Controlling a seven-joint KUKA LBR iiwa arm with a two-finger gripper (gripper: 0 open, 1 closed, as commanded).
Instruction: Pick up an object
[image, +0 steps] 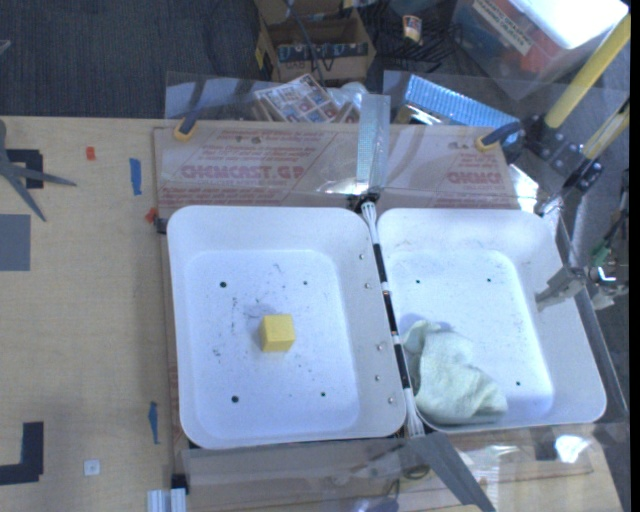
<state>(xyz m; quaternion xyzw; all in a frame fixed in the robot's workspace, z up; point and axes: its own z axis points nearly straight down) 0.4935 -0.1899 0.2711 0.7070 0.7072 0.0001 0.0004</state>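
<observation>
Looking down on the bench (80, 330), the camera view takes in two white bins touching along a shared middle edge. Whether the gripper is open or closed cannot be told, and nothing is seen held between its fingers. The right bin (560, 250) is on the side the arm reaches in from. A crumpled pale cloth (455, 375) lies in it, at the corner closest to the camera and against the wall shared with the other bin. The left bin (180, 300) is on the side away from the arm's entry. A small yellow cube (277, 332) sits flat near the middle of its speckled floor, well apart from the cloth and touching no wall.
</observation>
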